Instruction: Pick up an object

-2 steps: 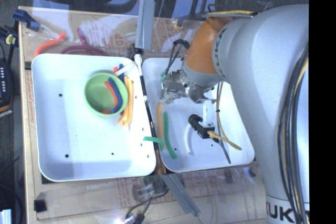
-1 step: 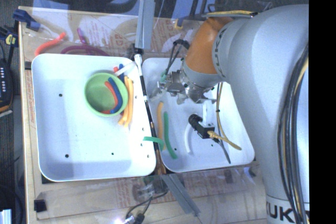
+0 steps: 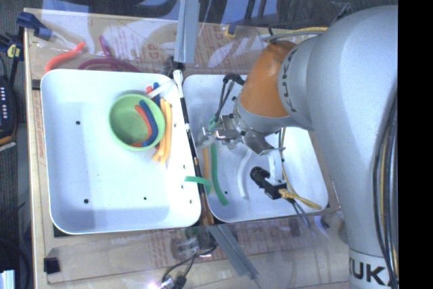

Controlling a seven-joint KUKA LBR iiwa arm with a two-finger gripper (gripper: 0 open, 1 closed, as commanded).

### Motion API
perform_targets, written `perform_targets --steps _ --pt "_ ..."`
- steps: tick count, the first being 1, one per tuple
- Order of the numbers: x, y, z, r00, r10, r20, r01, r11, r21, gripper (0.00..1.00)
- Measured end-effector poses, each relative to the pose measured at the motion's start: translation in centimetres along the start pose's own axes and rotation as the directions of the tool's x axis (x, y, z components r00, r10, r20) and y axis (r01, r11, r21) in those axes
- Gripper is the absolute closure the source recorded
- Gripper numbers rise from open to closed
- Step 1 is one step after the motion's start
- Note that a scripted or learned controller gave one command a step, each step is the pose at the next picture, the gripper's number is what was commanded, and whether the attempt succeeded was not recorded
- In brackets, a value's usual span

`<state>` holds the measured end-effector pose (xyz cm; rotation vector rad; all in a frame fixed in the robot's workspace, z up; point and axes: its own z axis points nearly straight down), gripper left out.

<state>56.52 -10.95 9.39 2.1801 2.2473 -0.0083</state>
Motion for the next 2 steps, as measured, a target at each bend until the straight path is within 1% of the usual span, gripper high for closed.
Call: perform_targets --steps 1,2 --pt "0.4 0.0 -0.9 1.0 -0.007 -0.008 0.007 1.0 0.005 1.0" --pt "9.3 1.1 -9.9 0.957 0.29 -0.01 -0.29 0.957 0.01 1.0"
